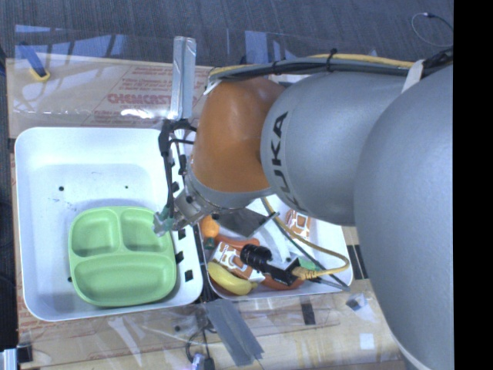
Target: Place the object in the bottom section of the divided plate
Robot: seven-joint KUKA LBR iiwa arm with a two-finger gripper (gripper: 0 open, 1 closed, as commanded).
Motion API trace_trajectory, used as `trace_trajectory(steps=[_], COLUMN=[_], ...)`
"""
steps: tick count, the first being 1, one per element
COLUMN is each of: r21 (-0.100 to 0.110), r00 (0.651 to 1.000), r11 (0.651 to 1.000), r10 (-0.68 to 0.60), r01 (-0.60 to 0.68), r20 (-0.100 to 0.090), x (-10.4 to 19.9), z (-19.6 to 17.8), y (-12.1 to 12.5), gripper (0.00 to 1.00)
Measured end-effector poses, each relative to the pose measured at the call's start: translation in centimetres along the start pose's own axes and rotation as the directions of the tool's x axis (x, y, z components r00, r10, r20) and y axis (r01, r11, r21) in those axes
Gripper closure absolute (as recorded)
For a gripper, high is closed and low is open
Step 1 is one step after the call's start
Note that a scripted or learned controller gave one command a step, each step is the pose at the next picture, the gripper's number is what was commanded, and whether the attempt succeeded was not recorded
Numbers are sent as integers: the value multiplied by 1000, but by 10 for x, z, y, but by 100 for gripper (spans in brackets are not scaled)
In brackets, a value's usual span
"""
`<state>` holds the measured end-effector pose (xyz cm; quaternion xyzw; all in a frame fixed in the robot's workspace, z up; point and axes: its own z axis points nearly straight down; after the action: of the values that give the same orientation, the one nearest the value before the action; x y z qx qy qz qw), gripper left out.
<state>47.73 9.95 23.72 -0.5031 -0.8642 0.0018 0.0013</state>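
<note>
The jaws hang at the end of the arm (231,145), low over the seam between the two bins, and their tip sits just above the 3 o'clock rim of the divided plate (119,257). Whether the jaws are open, closed, or gripping anything cannot be told from this angle. A small grey-green bit (162,223) shows at their tip, and it is not clear whether it is a held object or part of the robot.

The plate is green and lies in the left bin (31,153), toward that bin's 6 o'clock side. It has two small sections along its 12 o'clock edge. Its large bottom section (123,274) is at 6 o'clock, to the 7 o'clock side of the jaws and apart from them.

At 3 to 4 o'clock from the jaws, the right bin (308,287) holds a cluster of things. There is a yellow banana (229,280) at its 6 o'clock wall, a small orange ball (209,226) near the dividing wall, and a red-and-white wrapper (231,254) between them. The arm's grey bulk covers most of that bin.

Both bins rest on the tabletop (92,338). A clear plastic sheet with red print (139,97) lies at 12 o'clock beyond the left bin.
</note>
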Motion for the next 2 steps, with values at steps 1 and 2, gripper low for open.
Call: trace_trajectory(steps=[1,2], r21=[1,-2], r00=[997,998], r11=[997,998], r10=[-73,-67], r01=[73,67], r20=[-1,1], x=[-5,27], z=[-1,1], y=[-3,15], gripper=[100,100])
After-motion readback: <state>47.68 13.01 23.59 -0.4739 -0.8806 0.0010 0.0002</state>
